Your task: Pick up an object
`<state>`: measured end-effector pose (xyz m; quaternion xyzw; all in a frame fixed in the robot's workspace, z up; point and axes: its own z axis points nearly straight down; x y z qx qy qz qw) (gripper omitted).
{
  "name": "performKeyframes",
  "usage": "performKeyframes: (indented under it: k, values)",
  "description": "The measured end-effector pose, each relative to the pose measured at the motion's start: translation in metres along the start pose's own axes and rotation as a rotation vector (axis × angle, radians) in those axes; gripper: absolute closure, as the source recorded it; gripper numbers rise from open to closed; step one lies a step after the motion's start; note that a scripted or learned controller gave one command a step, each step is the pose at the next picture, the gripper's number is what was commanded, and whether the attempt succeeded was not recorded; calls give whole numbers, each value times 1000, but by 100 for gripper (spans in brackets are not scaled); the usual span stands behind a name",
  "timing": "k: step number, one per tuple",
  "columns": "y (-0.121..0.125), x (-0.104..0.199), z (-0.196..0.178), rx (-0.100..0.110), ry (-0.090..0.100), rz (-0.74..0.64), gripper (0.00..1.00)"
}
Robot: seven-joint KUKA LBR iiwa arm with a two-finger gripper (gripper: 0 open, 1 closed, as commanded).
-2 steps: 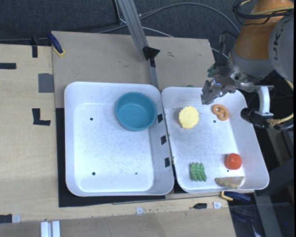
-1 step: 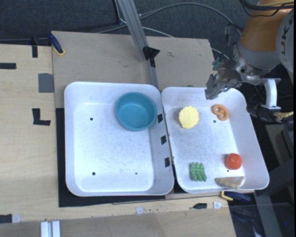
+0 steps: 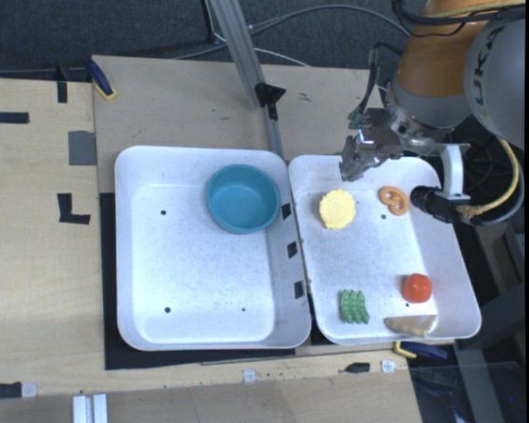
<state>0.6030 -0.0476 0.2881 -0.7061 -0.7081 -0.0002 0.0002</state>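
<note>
Starting far to the left of the fingers, we see the left bin (image 3: 150, 324), its raised rim running round a wide bare floor. A blue bowl (image 3: 242, 198) sits toward its back right corner, near the rim but with free floor in front of it and to its left. The two bins meet along a narrow seam, rim against rim, with small black clips along it.

The right bin (image 3: 370, 245) lies under the gripper (image 3: 353, 167), which hangs over the bin's back edge, close to the back rim. Its dark fingers point down and appear drawn close together, with nothing between them, though the tips are small and we cannot be sure of the gap.

The yellow round piece (image 3: 337, 210) lies just in front of the fingertips and slightly to their left, apart from them, flat on the bin floor with bare floor around it. Well in front of the fingers, near the front rim, lies a green ridged piece (image 3: 353, 307). To the right of the fingers, near them, sits a small brown pretzel (image 3: 392, 200), close to a black fitting on the arm. Farther front and right, an orange-red ball (image 3: 416, 287) rests near the right rim, and a pale wedge (image 3: 413, 325) lies against the front right corner.

The middle of this bin's floor is open.
</note>
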Motion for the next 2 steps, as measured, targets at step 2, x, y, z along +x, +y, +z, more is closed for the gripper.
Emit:
performKeyframes:
  k: [2]
  values:
    - [-16,100,27,2,0,-1,100]
